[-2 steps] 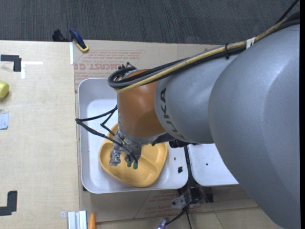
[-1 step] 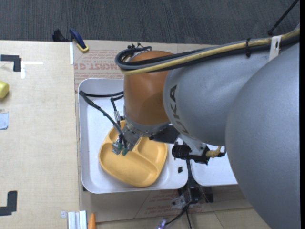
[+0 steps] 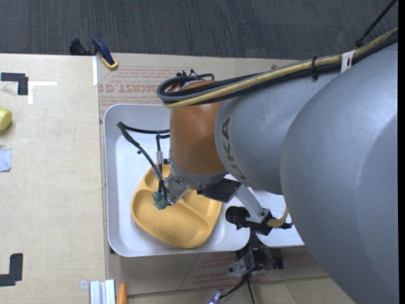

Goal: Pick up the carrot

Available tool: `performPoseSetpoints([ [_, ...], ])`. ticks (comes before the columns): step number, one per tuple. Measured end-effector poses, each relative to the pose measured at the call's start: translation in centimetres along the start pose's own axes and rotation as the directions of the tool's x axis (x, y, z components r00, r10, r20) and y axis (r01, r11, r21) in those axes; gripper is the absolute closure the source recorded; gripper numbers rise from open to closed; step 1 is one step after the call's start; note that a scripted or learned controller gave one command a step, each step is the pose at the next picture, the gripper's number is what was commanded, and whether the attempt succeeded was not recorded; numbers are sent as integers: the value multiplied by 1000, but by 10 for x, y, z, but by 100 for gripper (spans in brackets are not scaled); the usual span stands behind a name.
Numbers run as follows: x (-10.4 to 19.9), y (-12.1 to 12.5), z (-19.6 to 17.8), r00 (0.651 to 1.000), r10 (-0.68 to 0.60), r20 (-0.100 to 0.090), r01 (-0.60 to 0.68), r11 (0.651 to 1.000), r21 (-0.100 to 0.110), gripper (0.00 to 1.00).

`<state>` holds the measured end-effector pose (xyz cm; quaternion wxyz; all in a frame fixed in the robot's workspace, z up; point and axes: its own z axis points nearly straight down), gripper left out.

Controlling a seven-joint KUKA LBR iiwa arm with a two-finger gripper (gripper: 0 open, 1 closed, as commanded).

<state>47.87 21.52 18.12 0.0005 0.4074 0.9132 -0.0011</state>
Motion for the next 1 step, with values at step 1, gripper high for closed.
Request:
performPoseSetpoints([
  [1, -2, -2, 3, 936, 351, 1, -351, 936, 0, 100],
])
